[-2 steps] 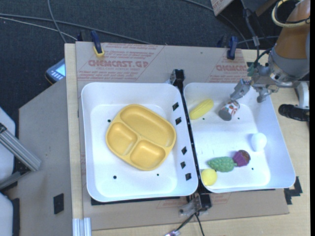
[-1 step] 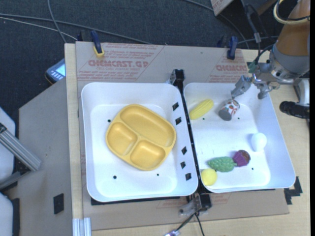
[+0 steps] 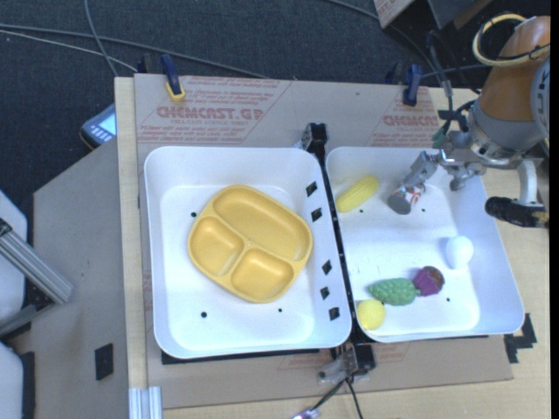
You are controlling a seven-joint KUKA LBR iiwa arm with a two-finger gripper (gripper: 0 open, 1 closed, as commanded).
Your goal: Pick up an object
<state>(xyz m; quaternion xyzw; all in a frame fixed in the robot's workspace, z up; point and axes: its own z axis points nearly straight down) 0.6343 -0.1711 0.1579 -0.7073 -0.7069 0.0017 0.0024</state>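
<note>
Your nearest candidate is the yellow corn cob (image 3: 357,193), lying in the upper left part of the right bin (image 3: 489,317), close to the divider between the bins. Its long axis runs at a slant, rising from lower left to upper right, and it sits just to the left of the jaws and slightly below them in the view. The gripper (image 3: 406,195) hangs over the same upper part of that bin, tilted down and to the left; you cannot tell from this angle whether the jaws are parted or closed, and nothing can be seen between them. To take the cob you would likely shift left and turn to close across its narrow width.

Further down the right bin you have a white egg (image 3: 458,250) near the right wall, then a purple item (image 3: 428,279) touching a green bumpy vegetable (image 3: 393,291), and a yellow lemon (image 3: 370,314) at the lower left corner.

The left bin (image 3: 166,321) holds a yellow divided plate (image 3: 251,243), its compartments bare.
</note>
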